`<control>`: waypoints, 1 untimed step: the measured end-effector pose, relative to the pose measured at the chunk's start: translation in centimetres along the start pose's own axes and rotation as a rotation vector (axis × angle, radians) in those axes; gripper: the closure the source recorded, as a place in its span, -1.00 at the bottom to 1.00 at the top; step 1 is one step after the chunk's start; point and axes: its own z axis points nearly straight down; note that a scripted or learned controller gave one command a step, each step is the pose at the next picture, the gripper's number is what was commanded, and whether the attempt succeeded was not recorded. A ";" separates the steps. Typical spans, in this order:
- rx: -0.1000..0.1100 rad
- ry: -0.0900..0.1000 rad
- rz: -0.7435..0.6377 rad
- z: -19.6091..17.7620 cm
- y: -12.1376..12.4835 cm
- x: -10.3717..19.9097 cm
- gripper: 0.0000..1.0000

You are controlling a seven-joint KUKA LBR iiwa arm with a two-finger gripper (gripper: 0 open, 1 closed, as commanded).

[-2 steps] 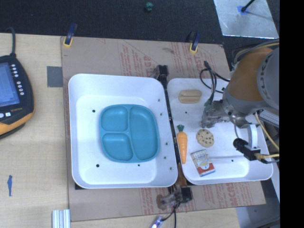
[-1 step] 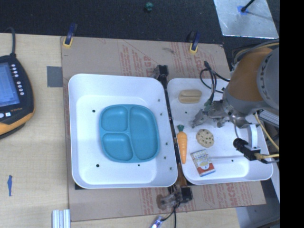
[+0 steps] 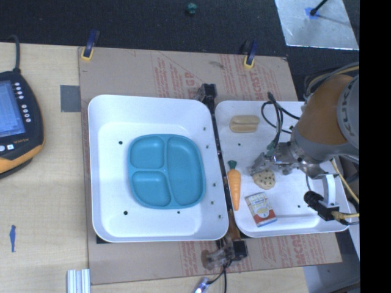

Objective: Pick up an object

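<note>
Honestly, we figured the gripper [image 3: 264, 165] sat low in the right bin [image 3: 287, 221] because every loose item was there. It hovered right over the cookie [image 3: 264, 178], maybe touching it; we couldn't tell its state. The carrot [image 3: 233, 188] lay just beside it toward the left bin [image 3: 107, 221], the small carton [image 3: 260, 208] just below, the bread piece [image 3: 244, 124] above.

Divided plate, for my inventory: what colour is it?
Light blue plate, seen in the camera view.
</note>
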 end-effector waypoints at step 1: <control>-0.004 -0.002 -0.003 -1.3 0.2 -0.1 1.00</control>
